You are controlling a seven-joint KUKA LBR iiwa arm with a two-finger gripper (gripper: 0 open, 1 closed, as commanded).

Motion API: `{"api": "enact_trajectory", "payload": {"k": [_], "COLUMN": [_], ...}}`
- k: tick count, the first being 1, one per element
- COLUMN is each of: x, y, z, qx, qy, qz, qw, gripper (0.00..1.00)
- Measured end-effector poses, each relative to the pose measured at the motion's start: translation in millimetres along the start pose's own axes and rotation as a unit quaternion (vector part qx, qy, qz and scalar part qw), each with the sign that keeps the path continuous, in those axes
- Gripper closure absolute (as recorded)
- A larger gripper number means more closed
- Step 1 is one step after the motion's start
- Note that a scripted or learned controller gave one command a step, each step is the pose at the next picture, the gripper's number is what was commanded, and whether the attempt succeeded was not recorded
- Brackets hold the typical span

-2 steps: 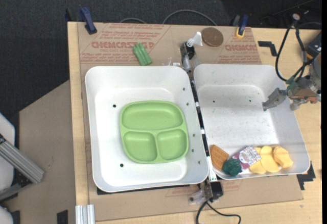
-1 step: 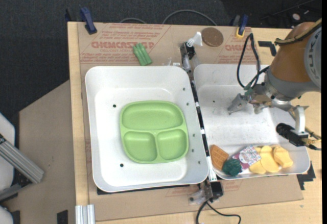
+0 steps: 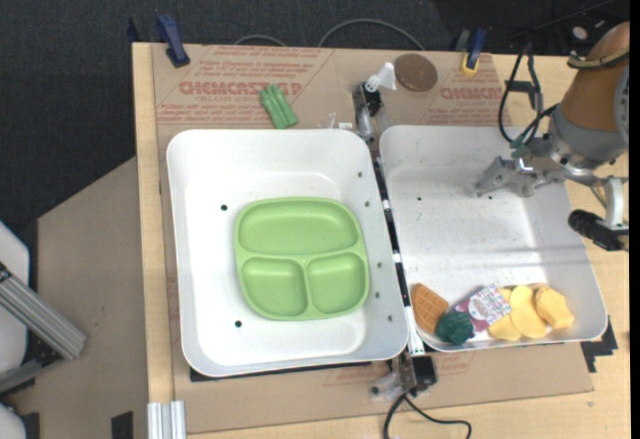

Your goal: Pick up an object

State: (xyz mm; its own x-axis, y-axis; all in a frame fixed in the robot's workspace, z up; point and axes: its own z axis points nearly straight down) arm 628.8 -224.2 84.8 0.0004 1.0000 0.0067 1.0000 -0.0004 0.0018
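Several small objects lie along the near edge of the right bin [image 3: 450, 227]: an orange waffle-like piece [image 3: 430, 304], a dark green lump [image 3: 455, 328], a pink and white packet [image 3: 488, 304] and yellow pieces [image 3: 532, 312]. My gripper [image 3: 500, 184] hangs over the far right part of that bin, well behind those objects. Its fingers are spread open and hold nothing. The orange-banded wrist [image 3: 598, 92] rises behind it at the right edge.
The left bin [image 3: 200, 227] holds a green divided plate [image 3: 300, 258]. On the bench behind the bins lie a green clip [image 3: 279, 107] and a brown disc [image 3: 415, 73]. Blue clamps [image 3: 174, 39] grip the far edge, and cables run near the arm.
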Motion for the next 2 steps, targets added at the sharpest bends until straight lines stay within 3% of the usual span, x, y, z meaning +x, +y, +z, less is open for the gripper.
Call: {"api": "enact_trajectory", "payload": {"k": [1,2], "x": [60.4,30.8], "y": [-9.3,25.5], "z": [-92.3,-39.3], "qx": [-0.004,0.0], "qy": [-0.004,-0.005], "qz": [-0.003,-0.001], "qw": [1.0,1.0], "gripper": [0.0,0.0]}}
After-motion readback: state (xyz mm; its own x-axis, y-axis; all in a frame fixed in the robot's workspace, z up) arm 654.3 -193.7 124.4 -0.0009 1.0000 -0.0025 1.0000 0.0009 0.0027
